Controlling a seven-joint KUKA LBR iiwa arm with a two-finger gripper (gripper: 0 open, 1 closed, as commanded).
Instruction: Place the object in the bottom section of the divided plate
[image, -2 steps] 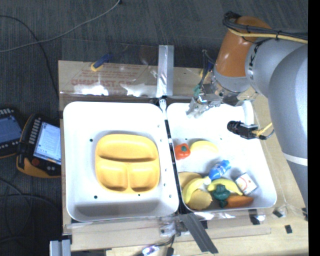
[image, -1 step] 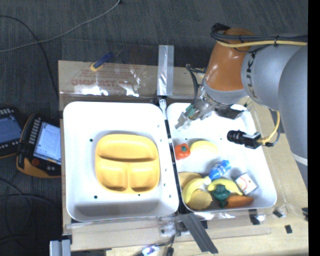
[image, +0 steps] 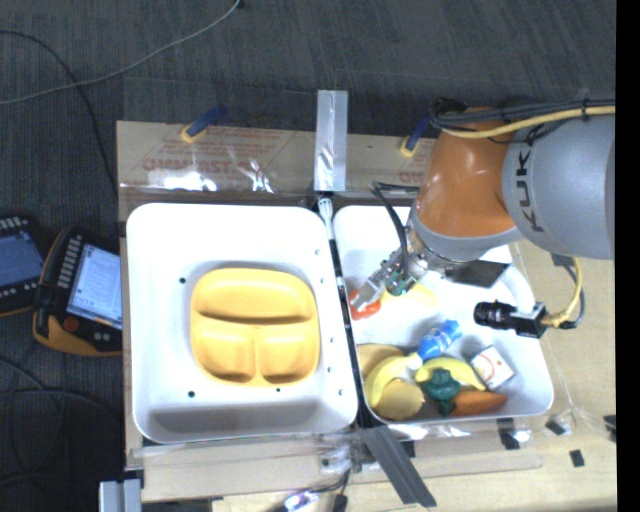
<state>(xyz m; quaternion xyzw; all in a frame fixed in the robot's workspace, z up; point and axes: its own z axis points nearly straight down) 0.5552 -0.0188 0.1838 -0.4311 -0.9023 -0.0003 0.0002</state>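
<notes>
Hovering over the right bin (image: 536, 400), claw (image: 385, 285) grip unclear, toy pile (image: 440, 380) nearby, yellow divided plate (image: 256, 323) leftward.

arm (image: 560, 190): grey shell, black "KU" lettering | orange band (image: 465, 190) | yellow-black cables (image: 520, 118)

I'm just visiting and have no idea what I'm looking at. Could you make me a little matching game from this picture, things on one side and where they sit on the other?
Things:
1. divided plate
2. gripper
3. pile of toy food
4. handheld controller

Places:
A. lower part of the right bin
B. off the bench, far left
C. middle of the left bin
D. over the right bin, near the divider between the bins

Pairs: 1-C, 2-D, 3-A, 4-B
</notes>
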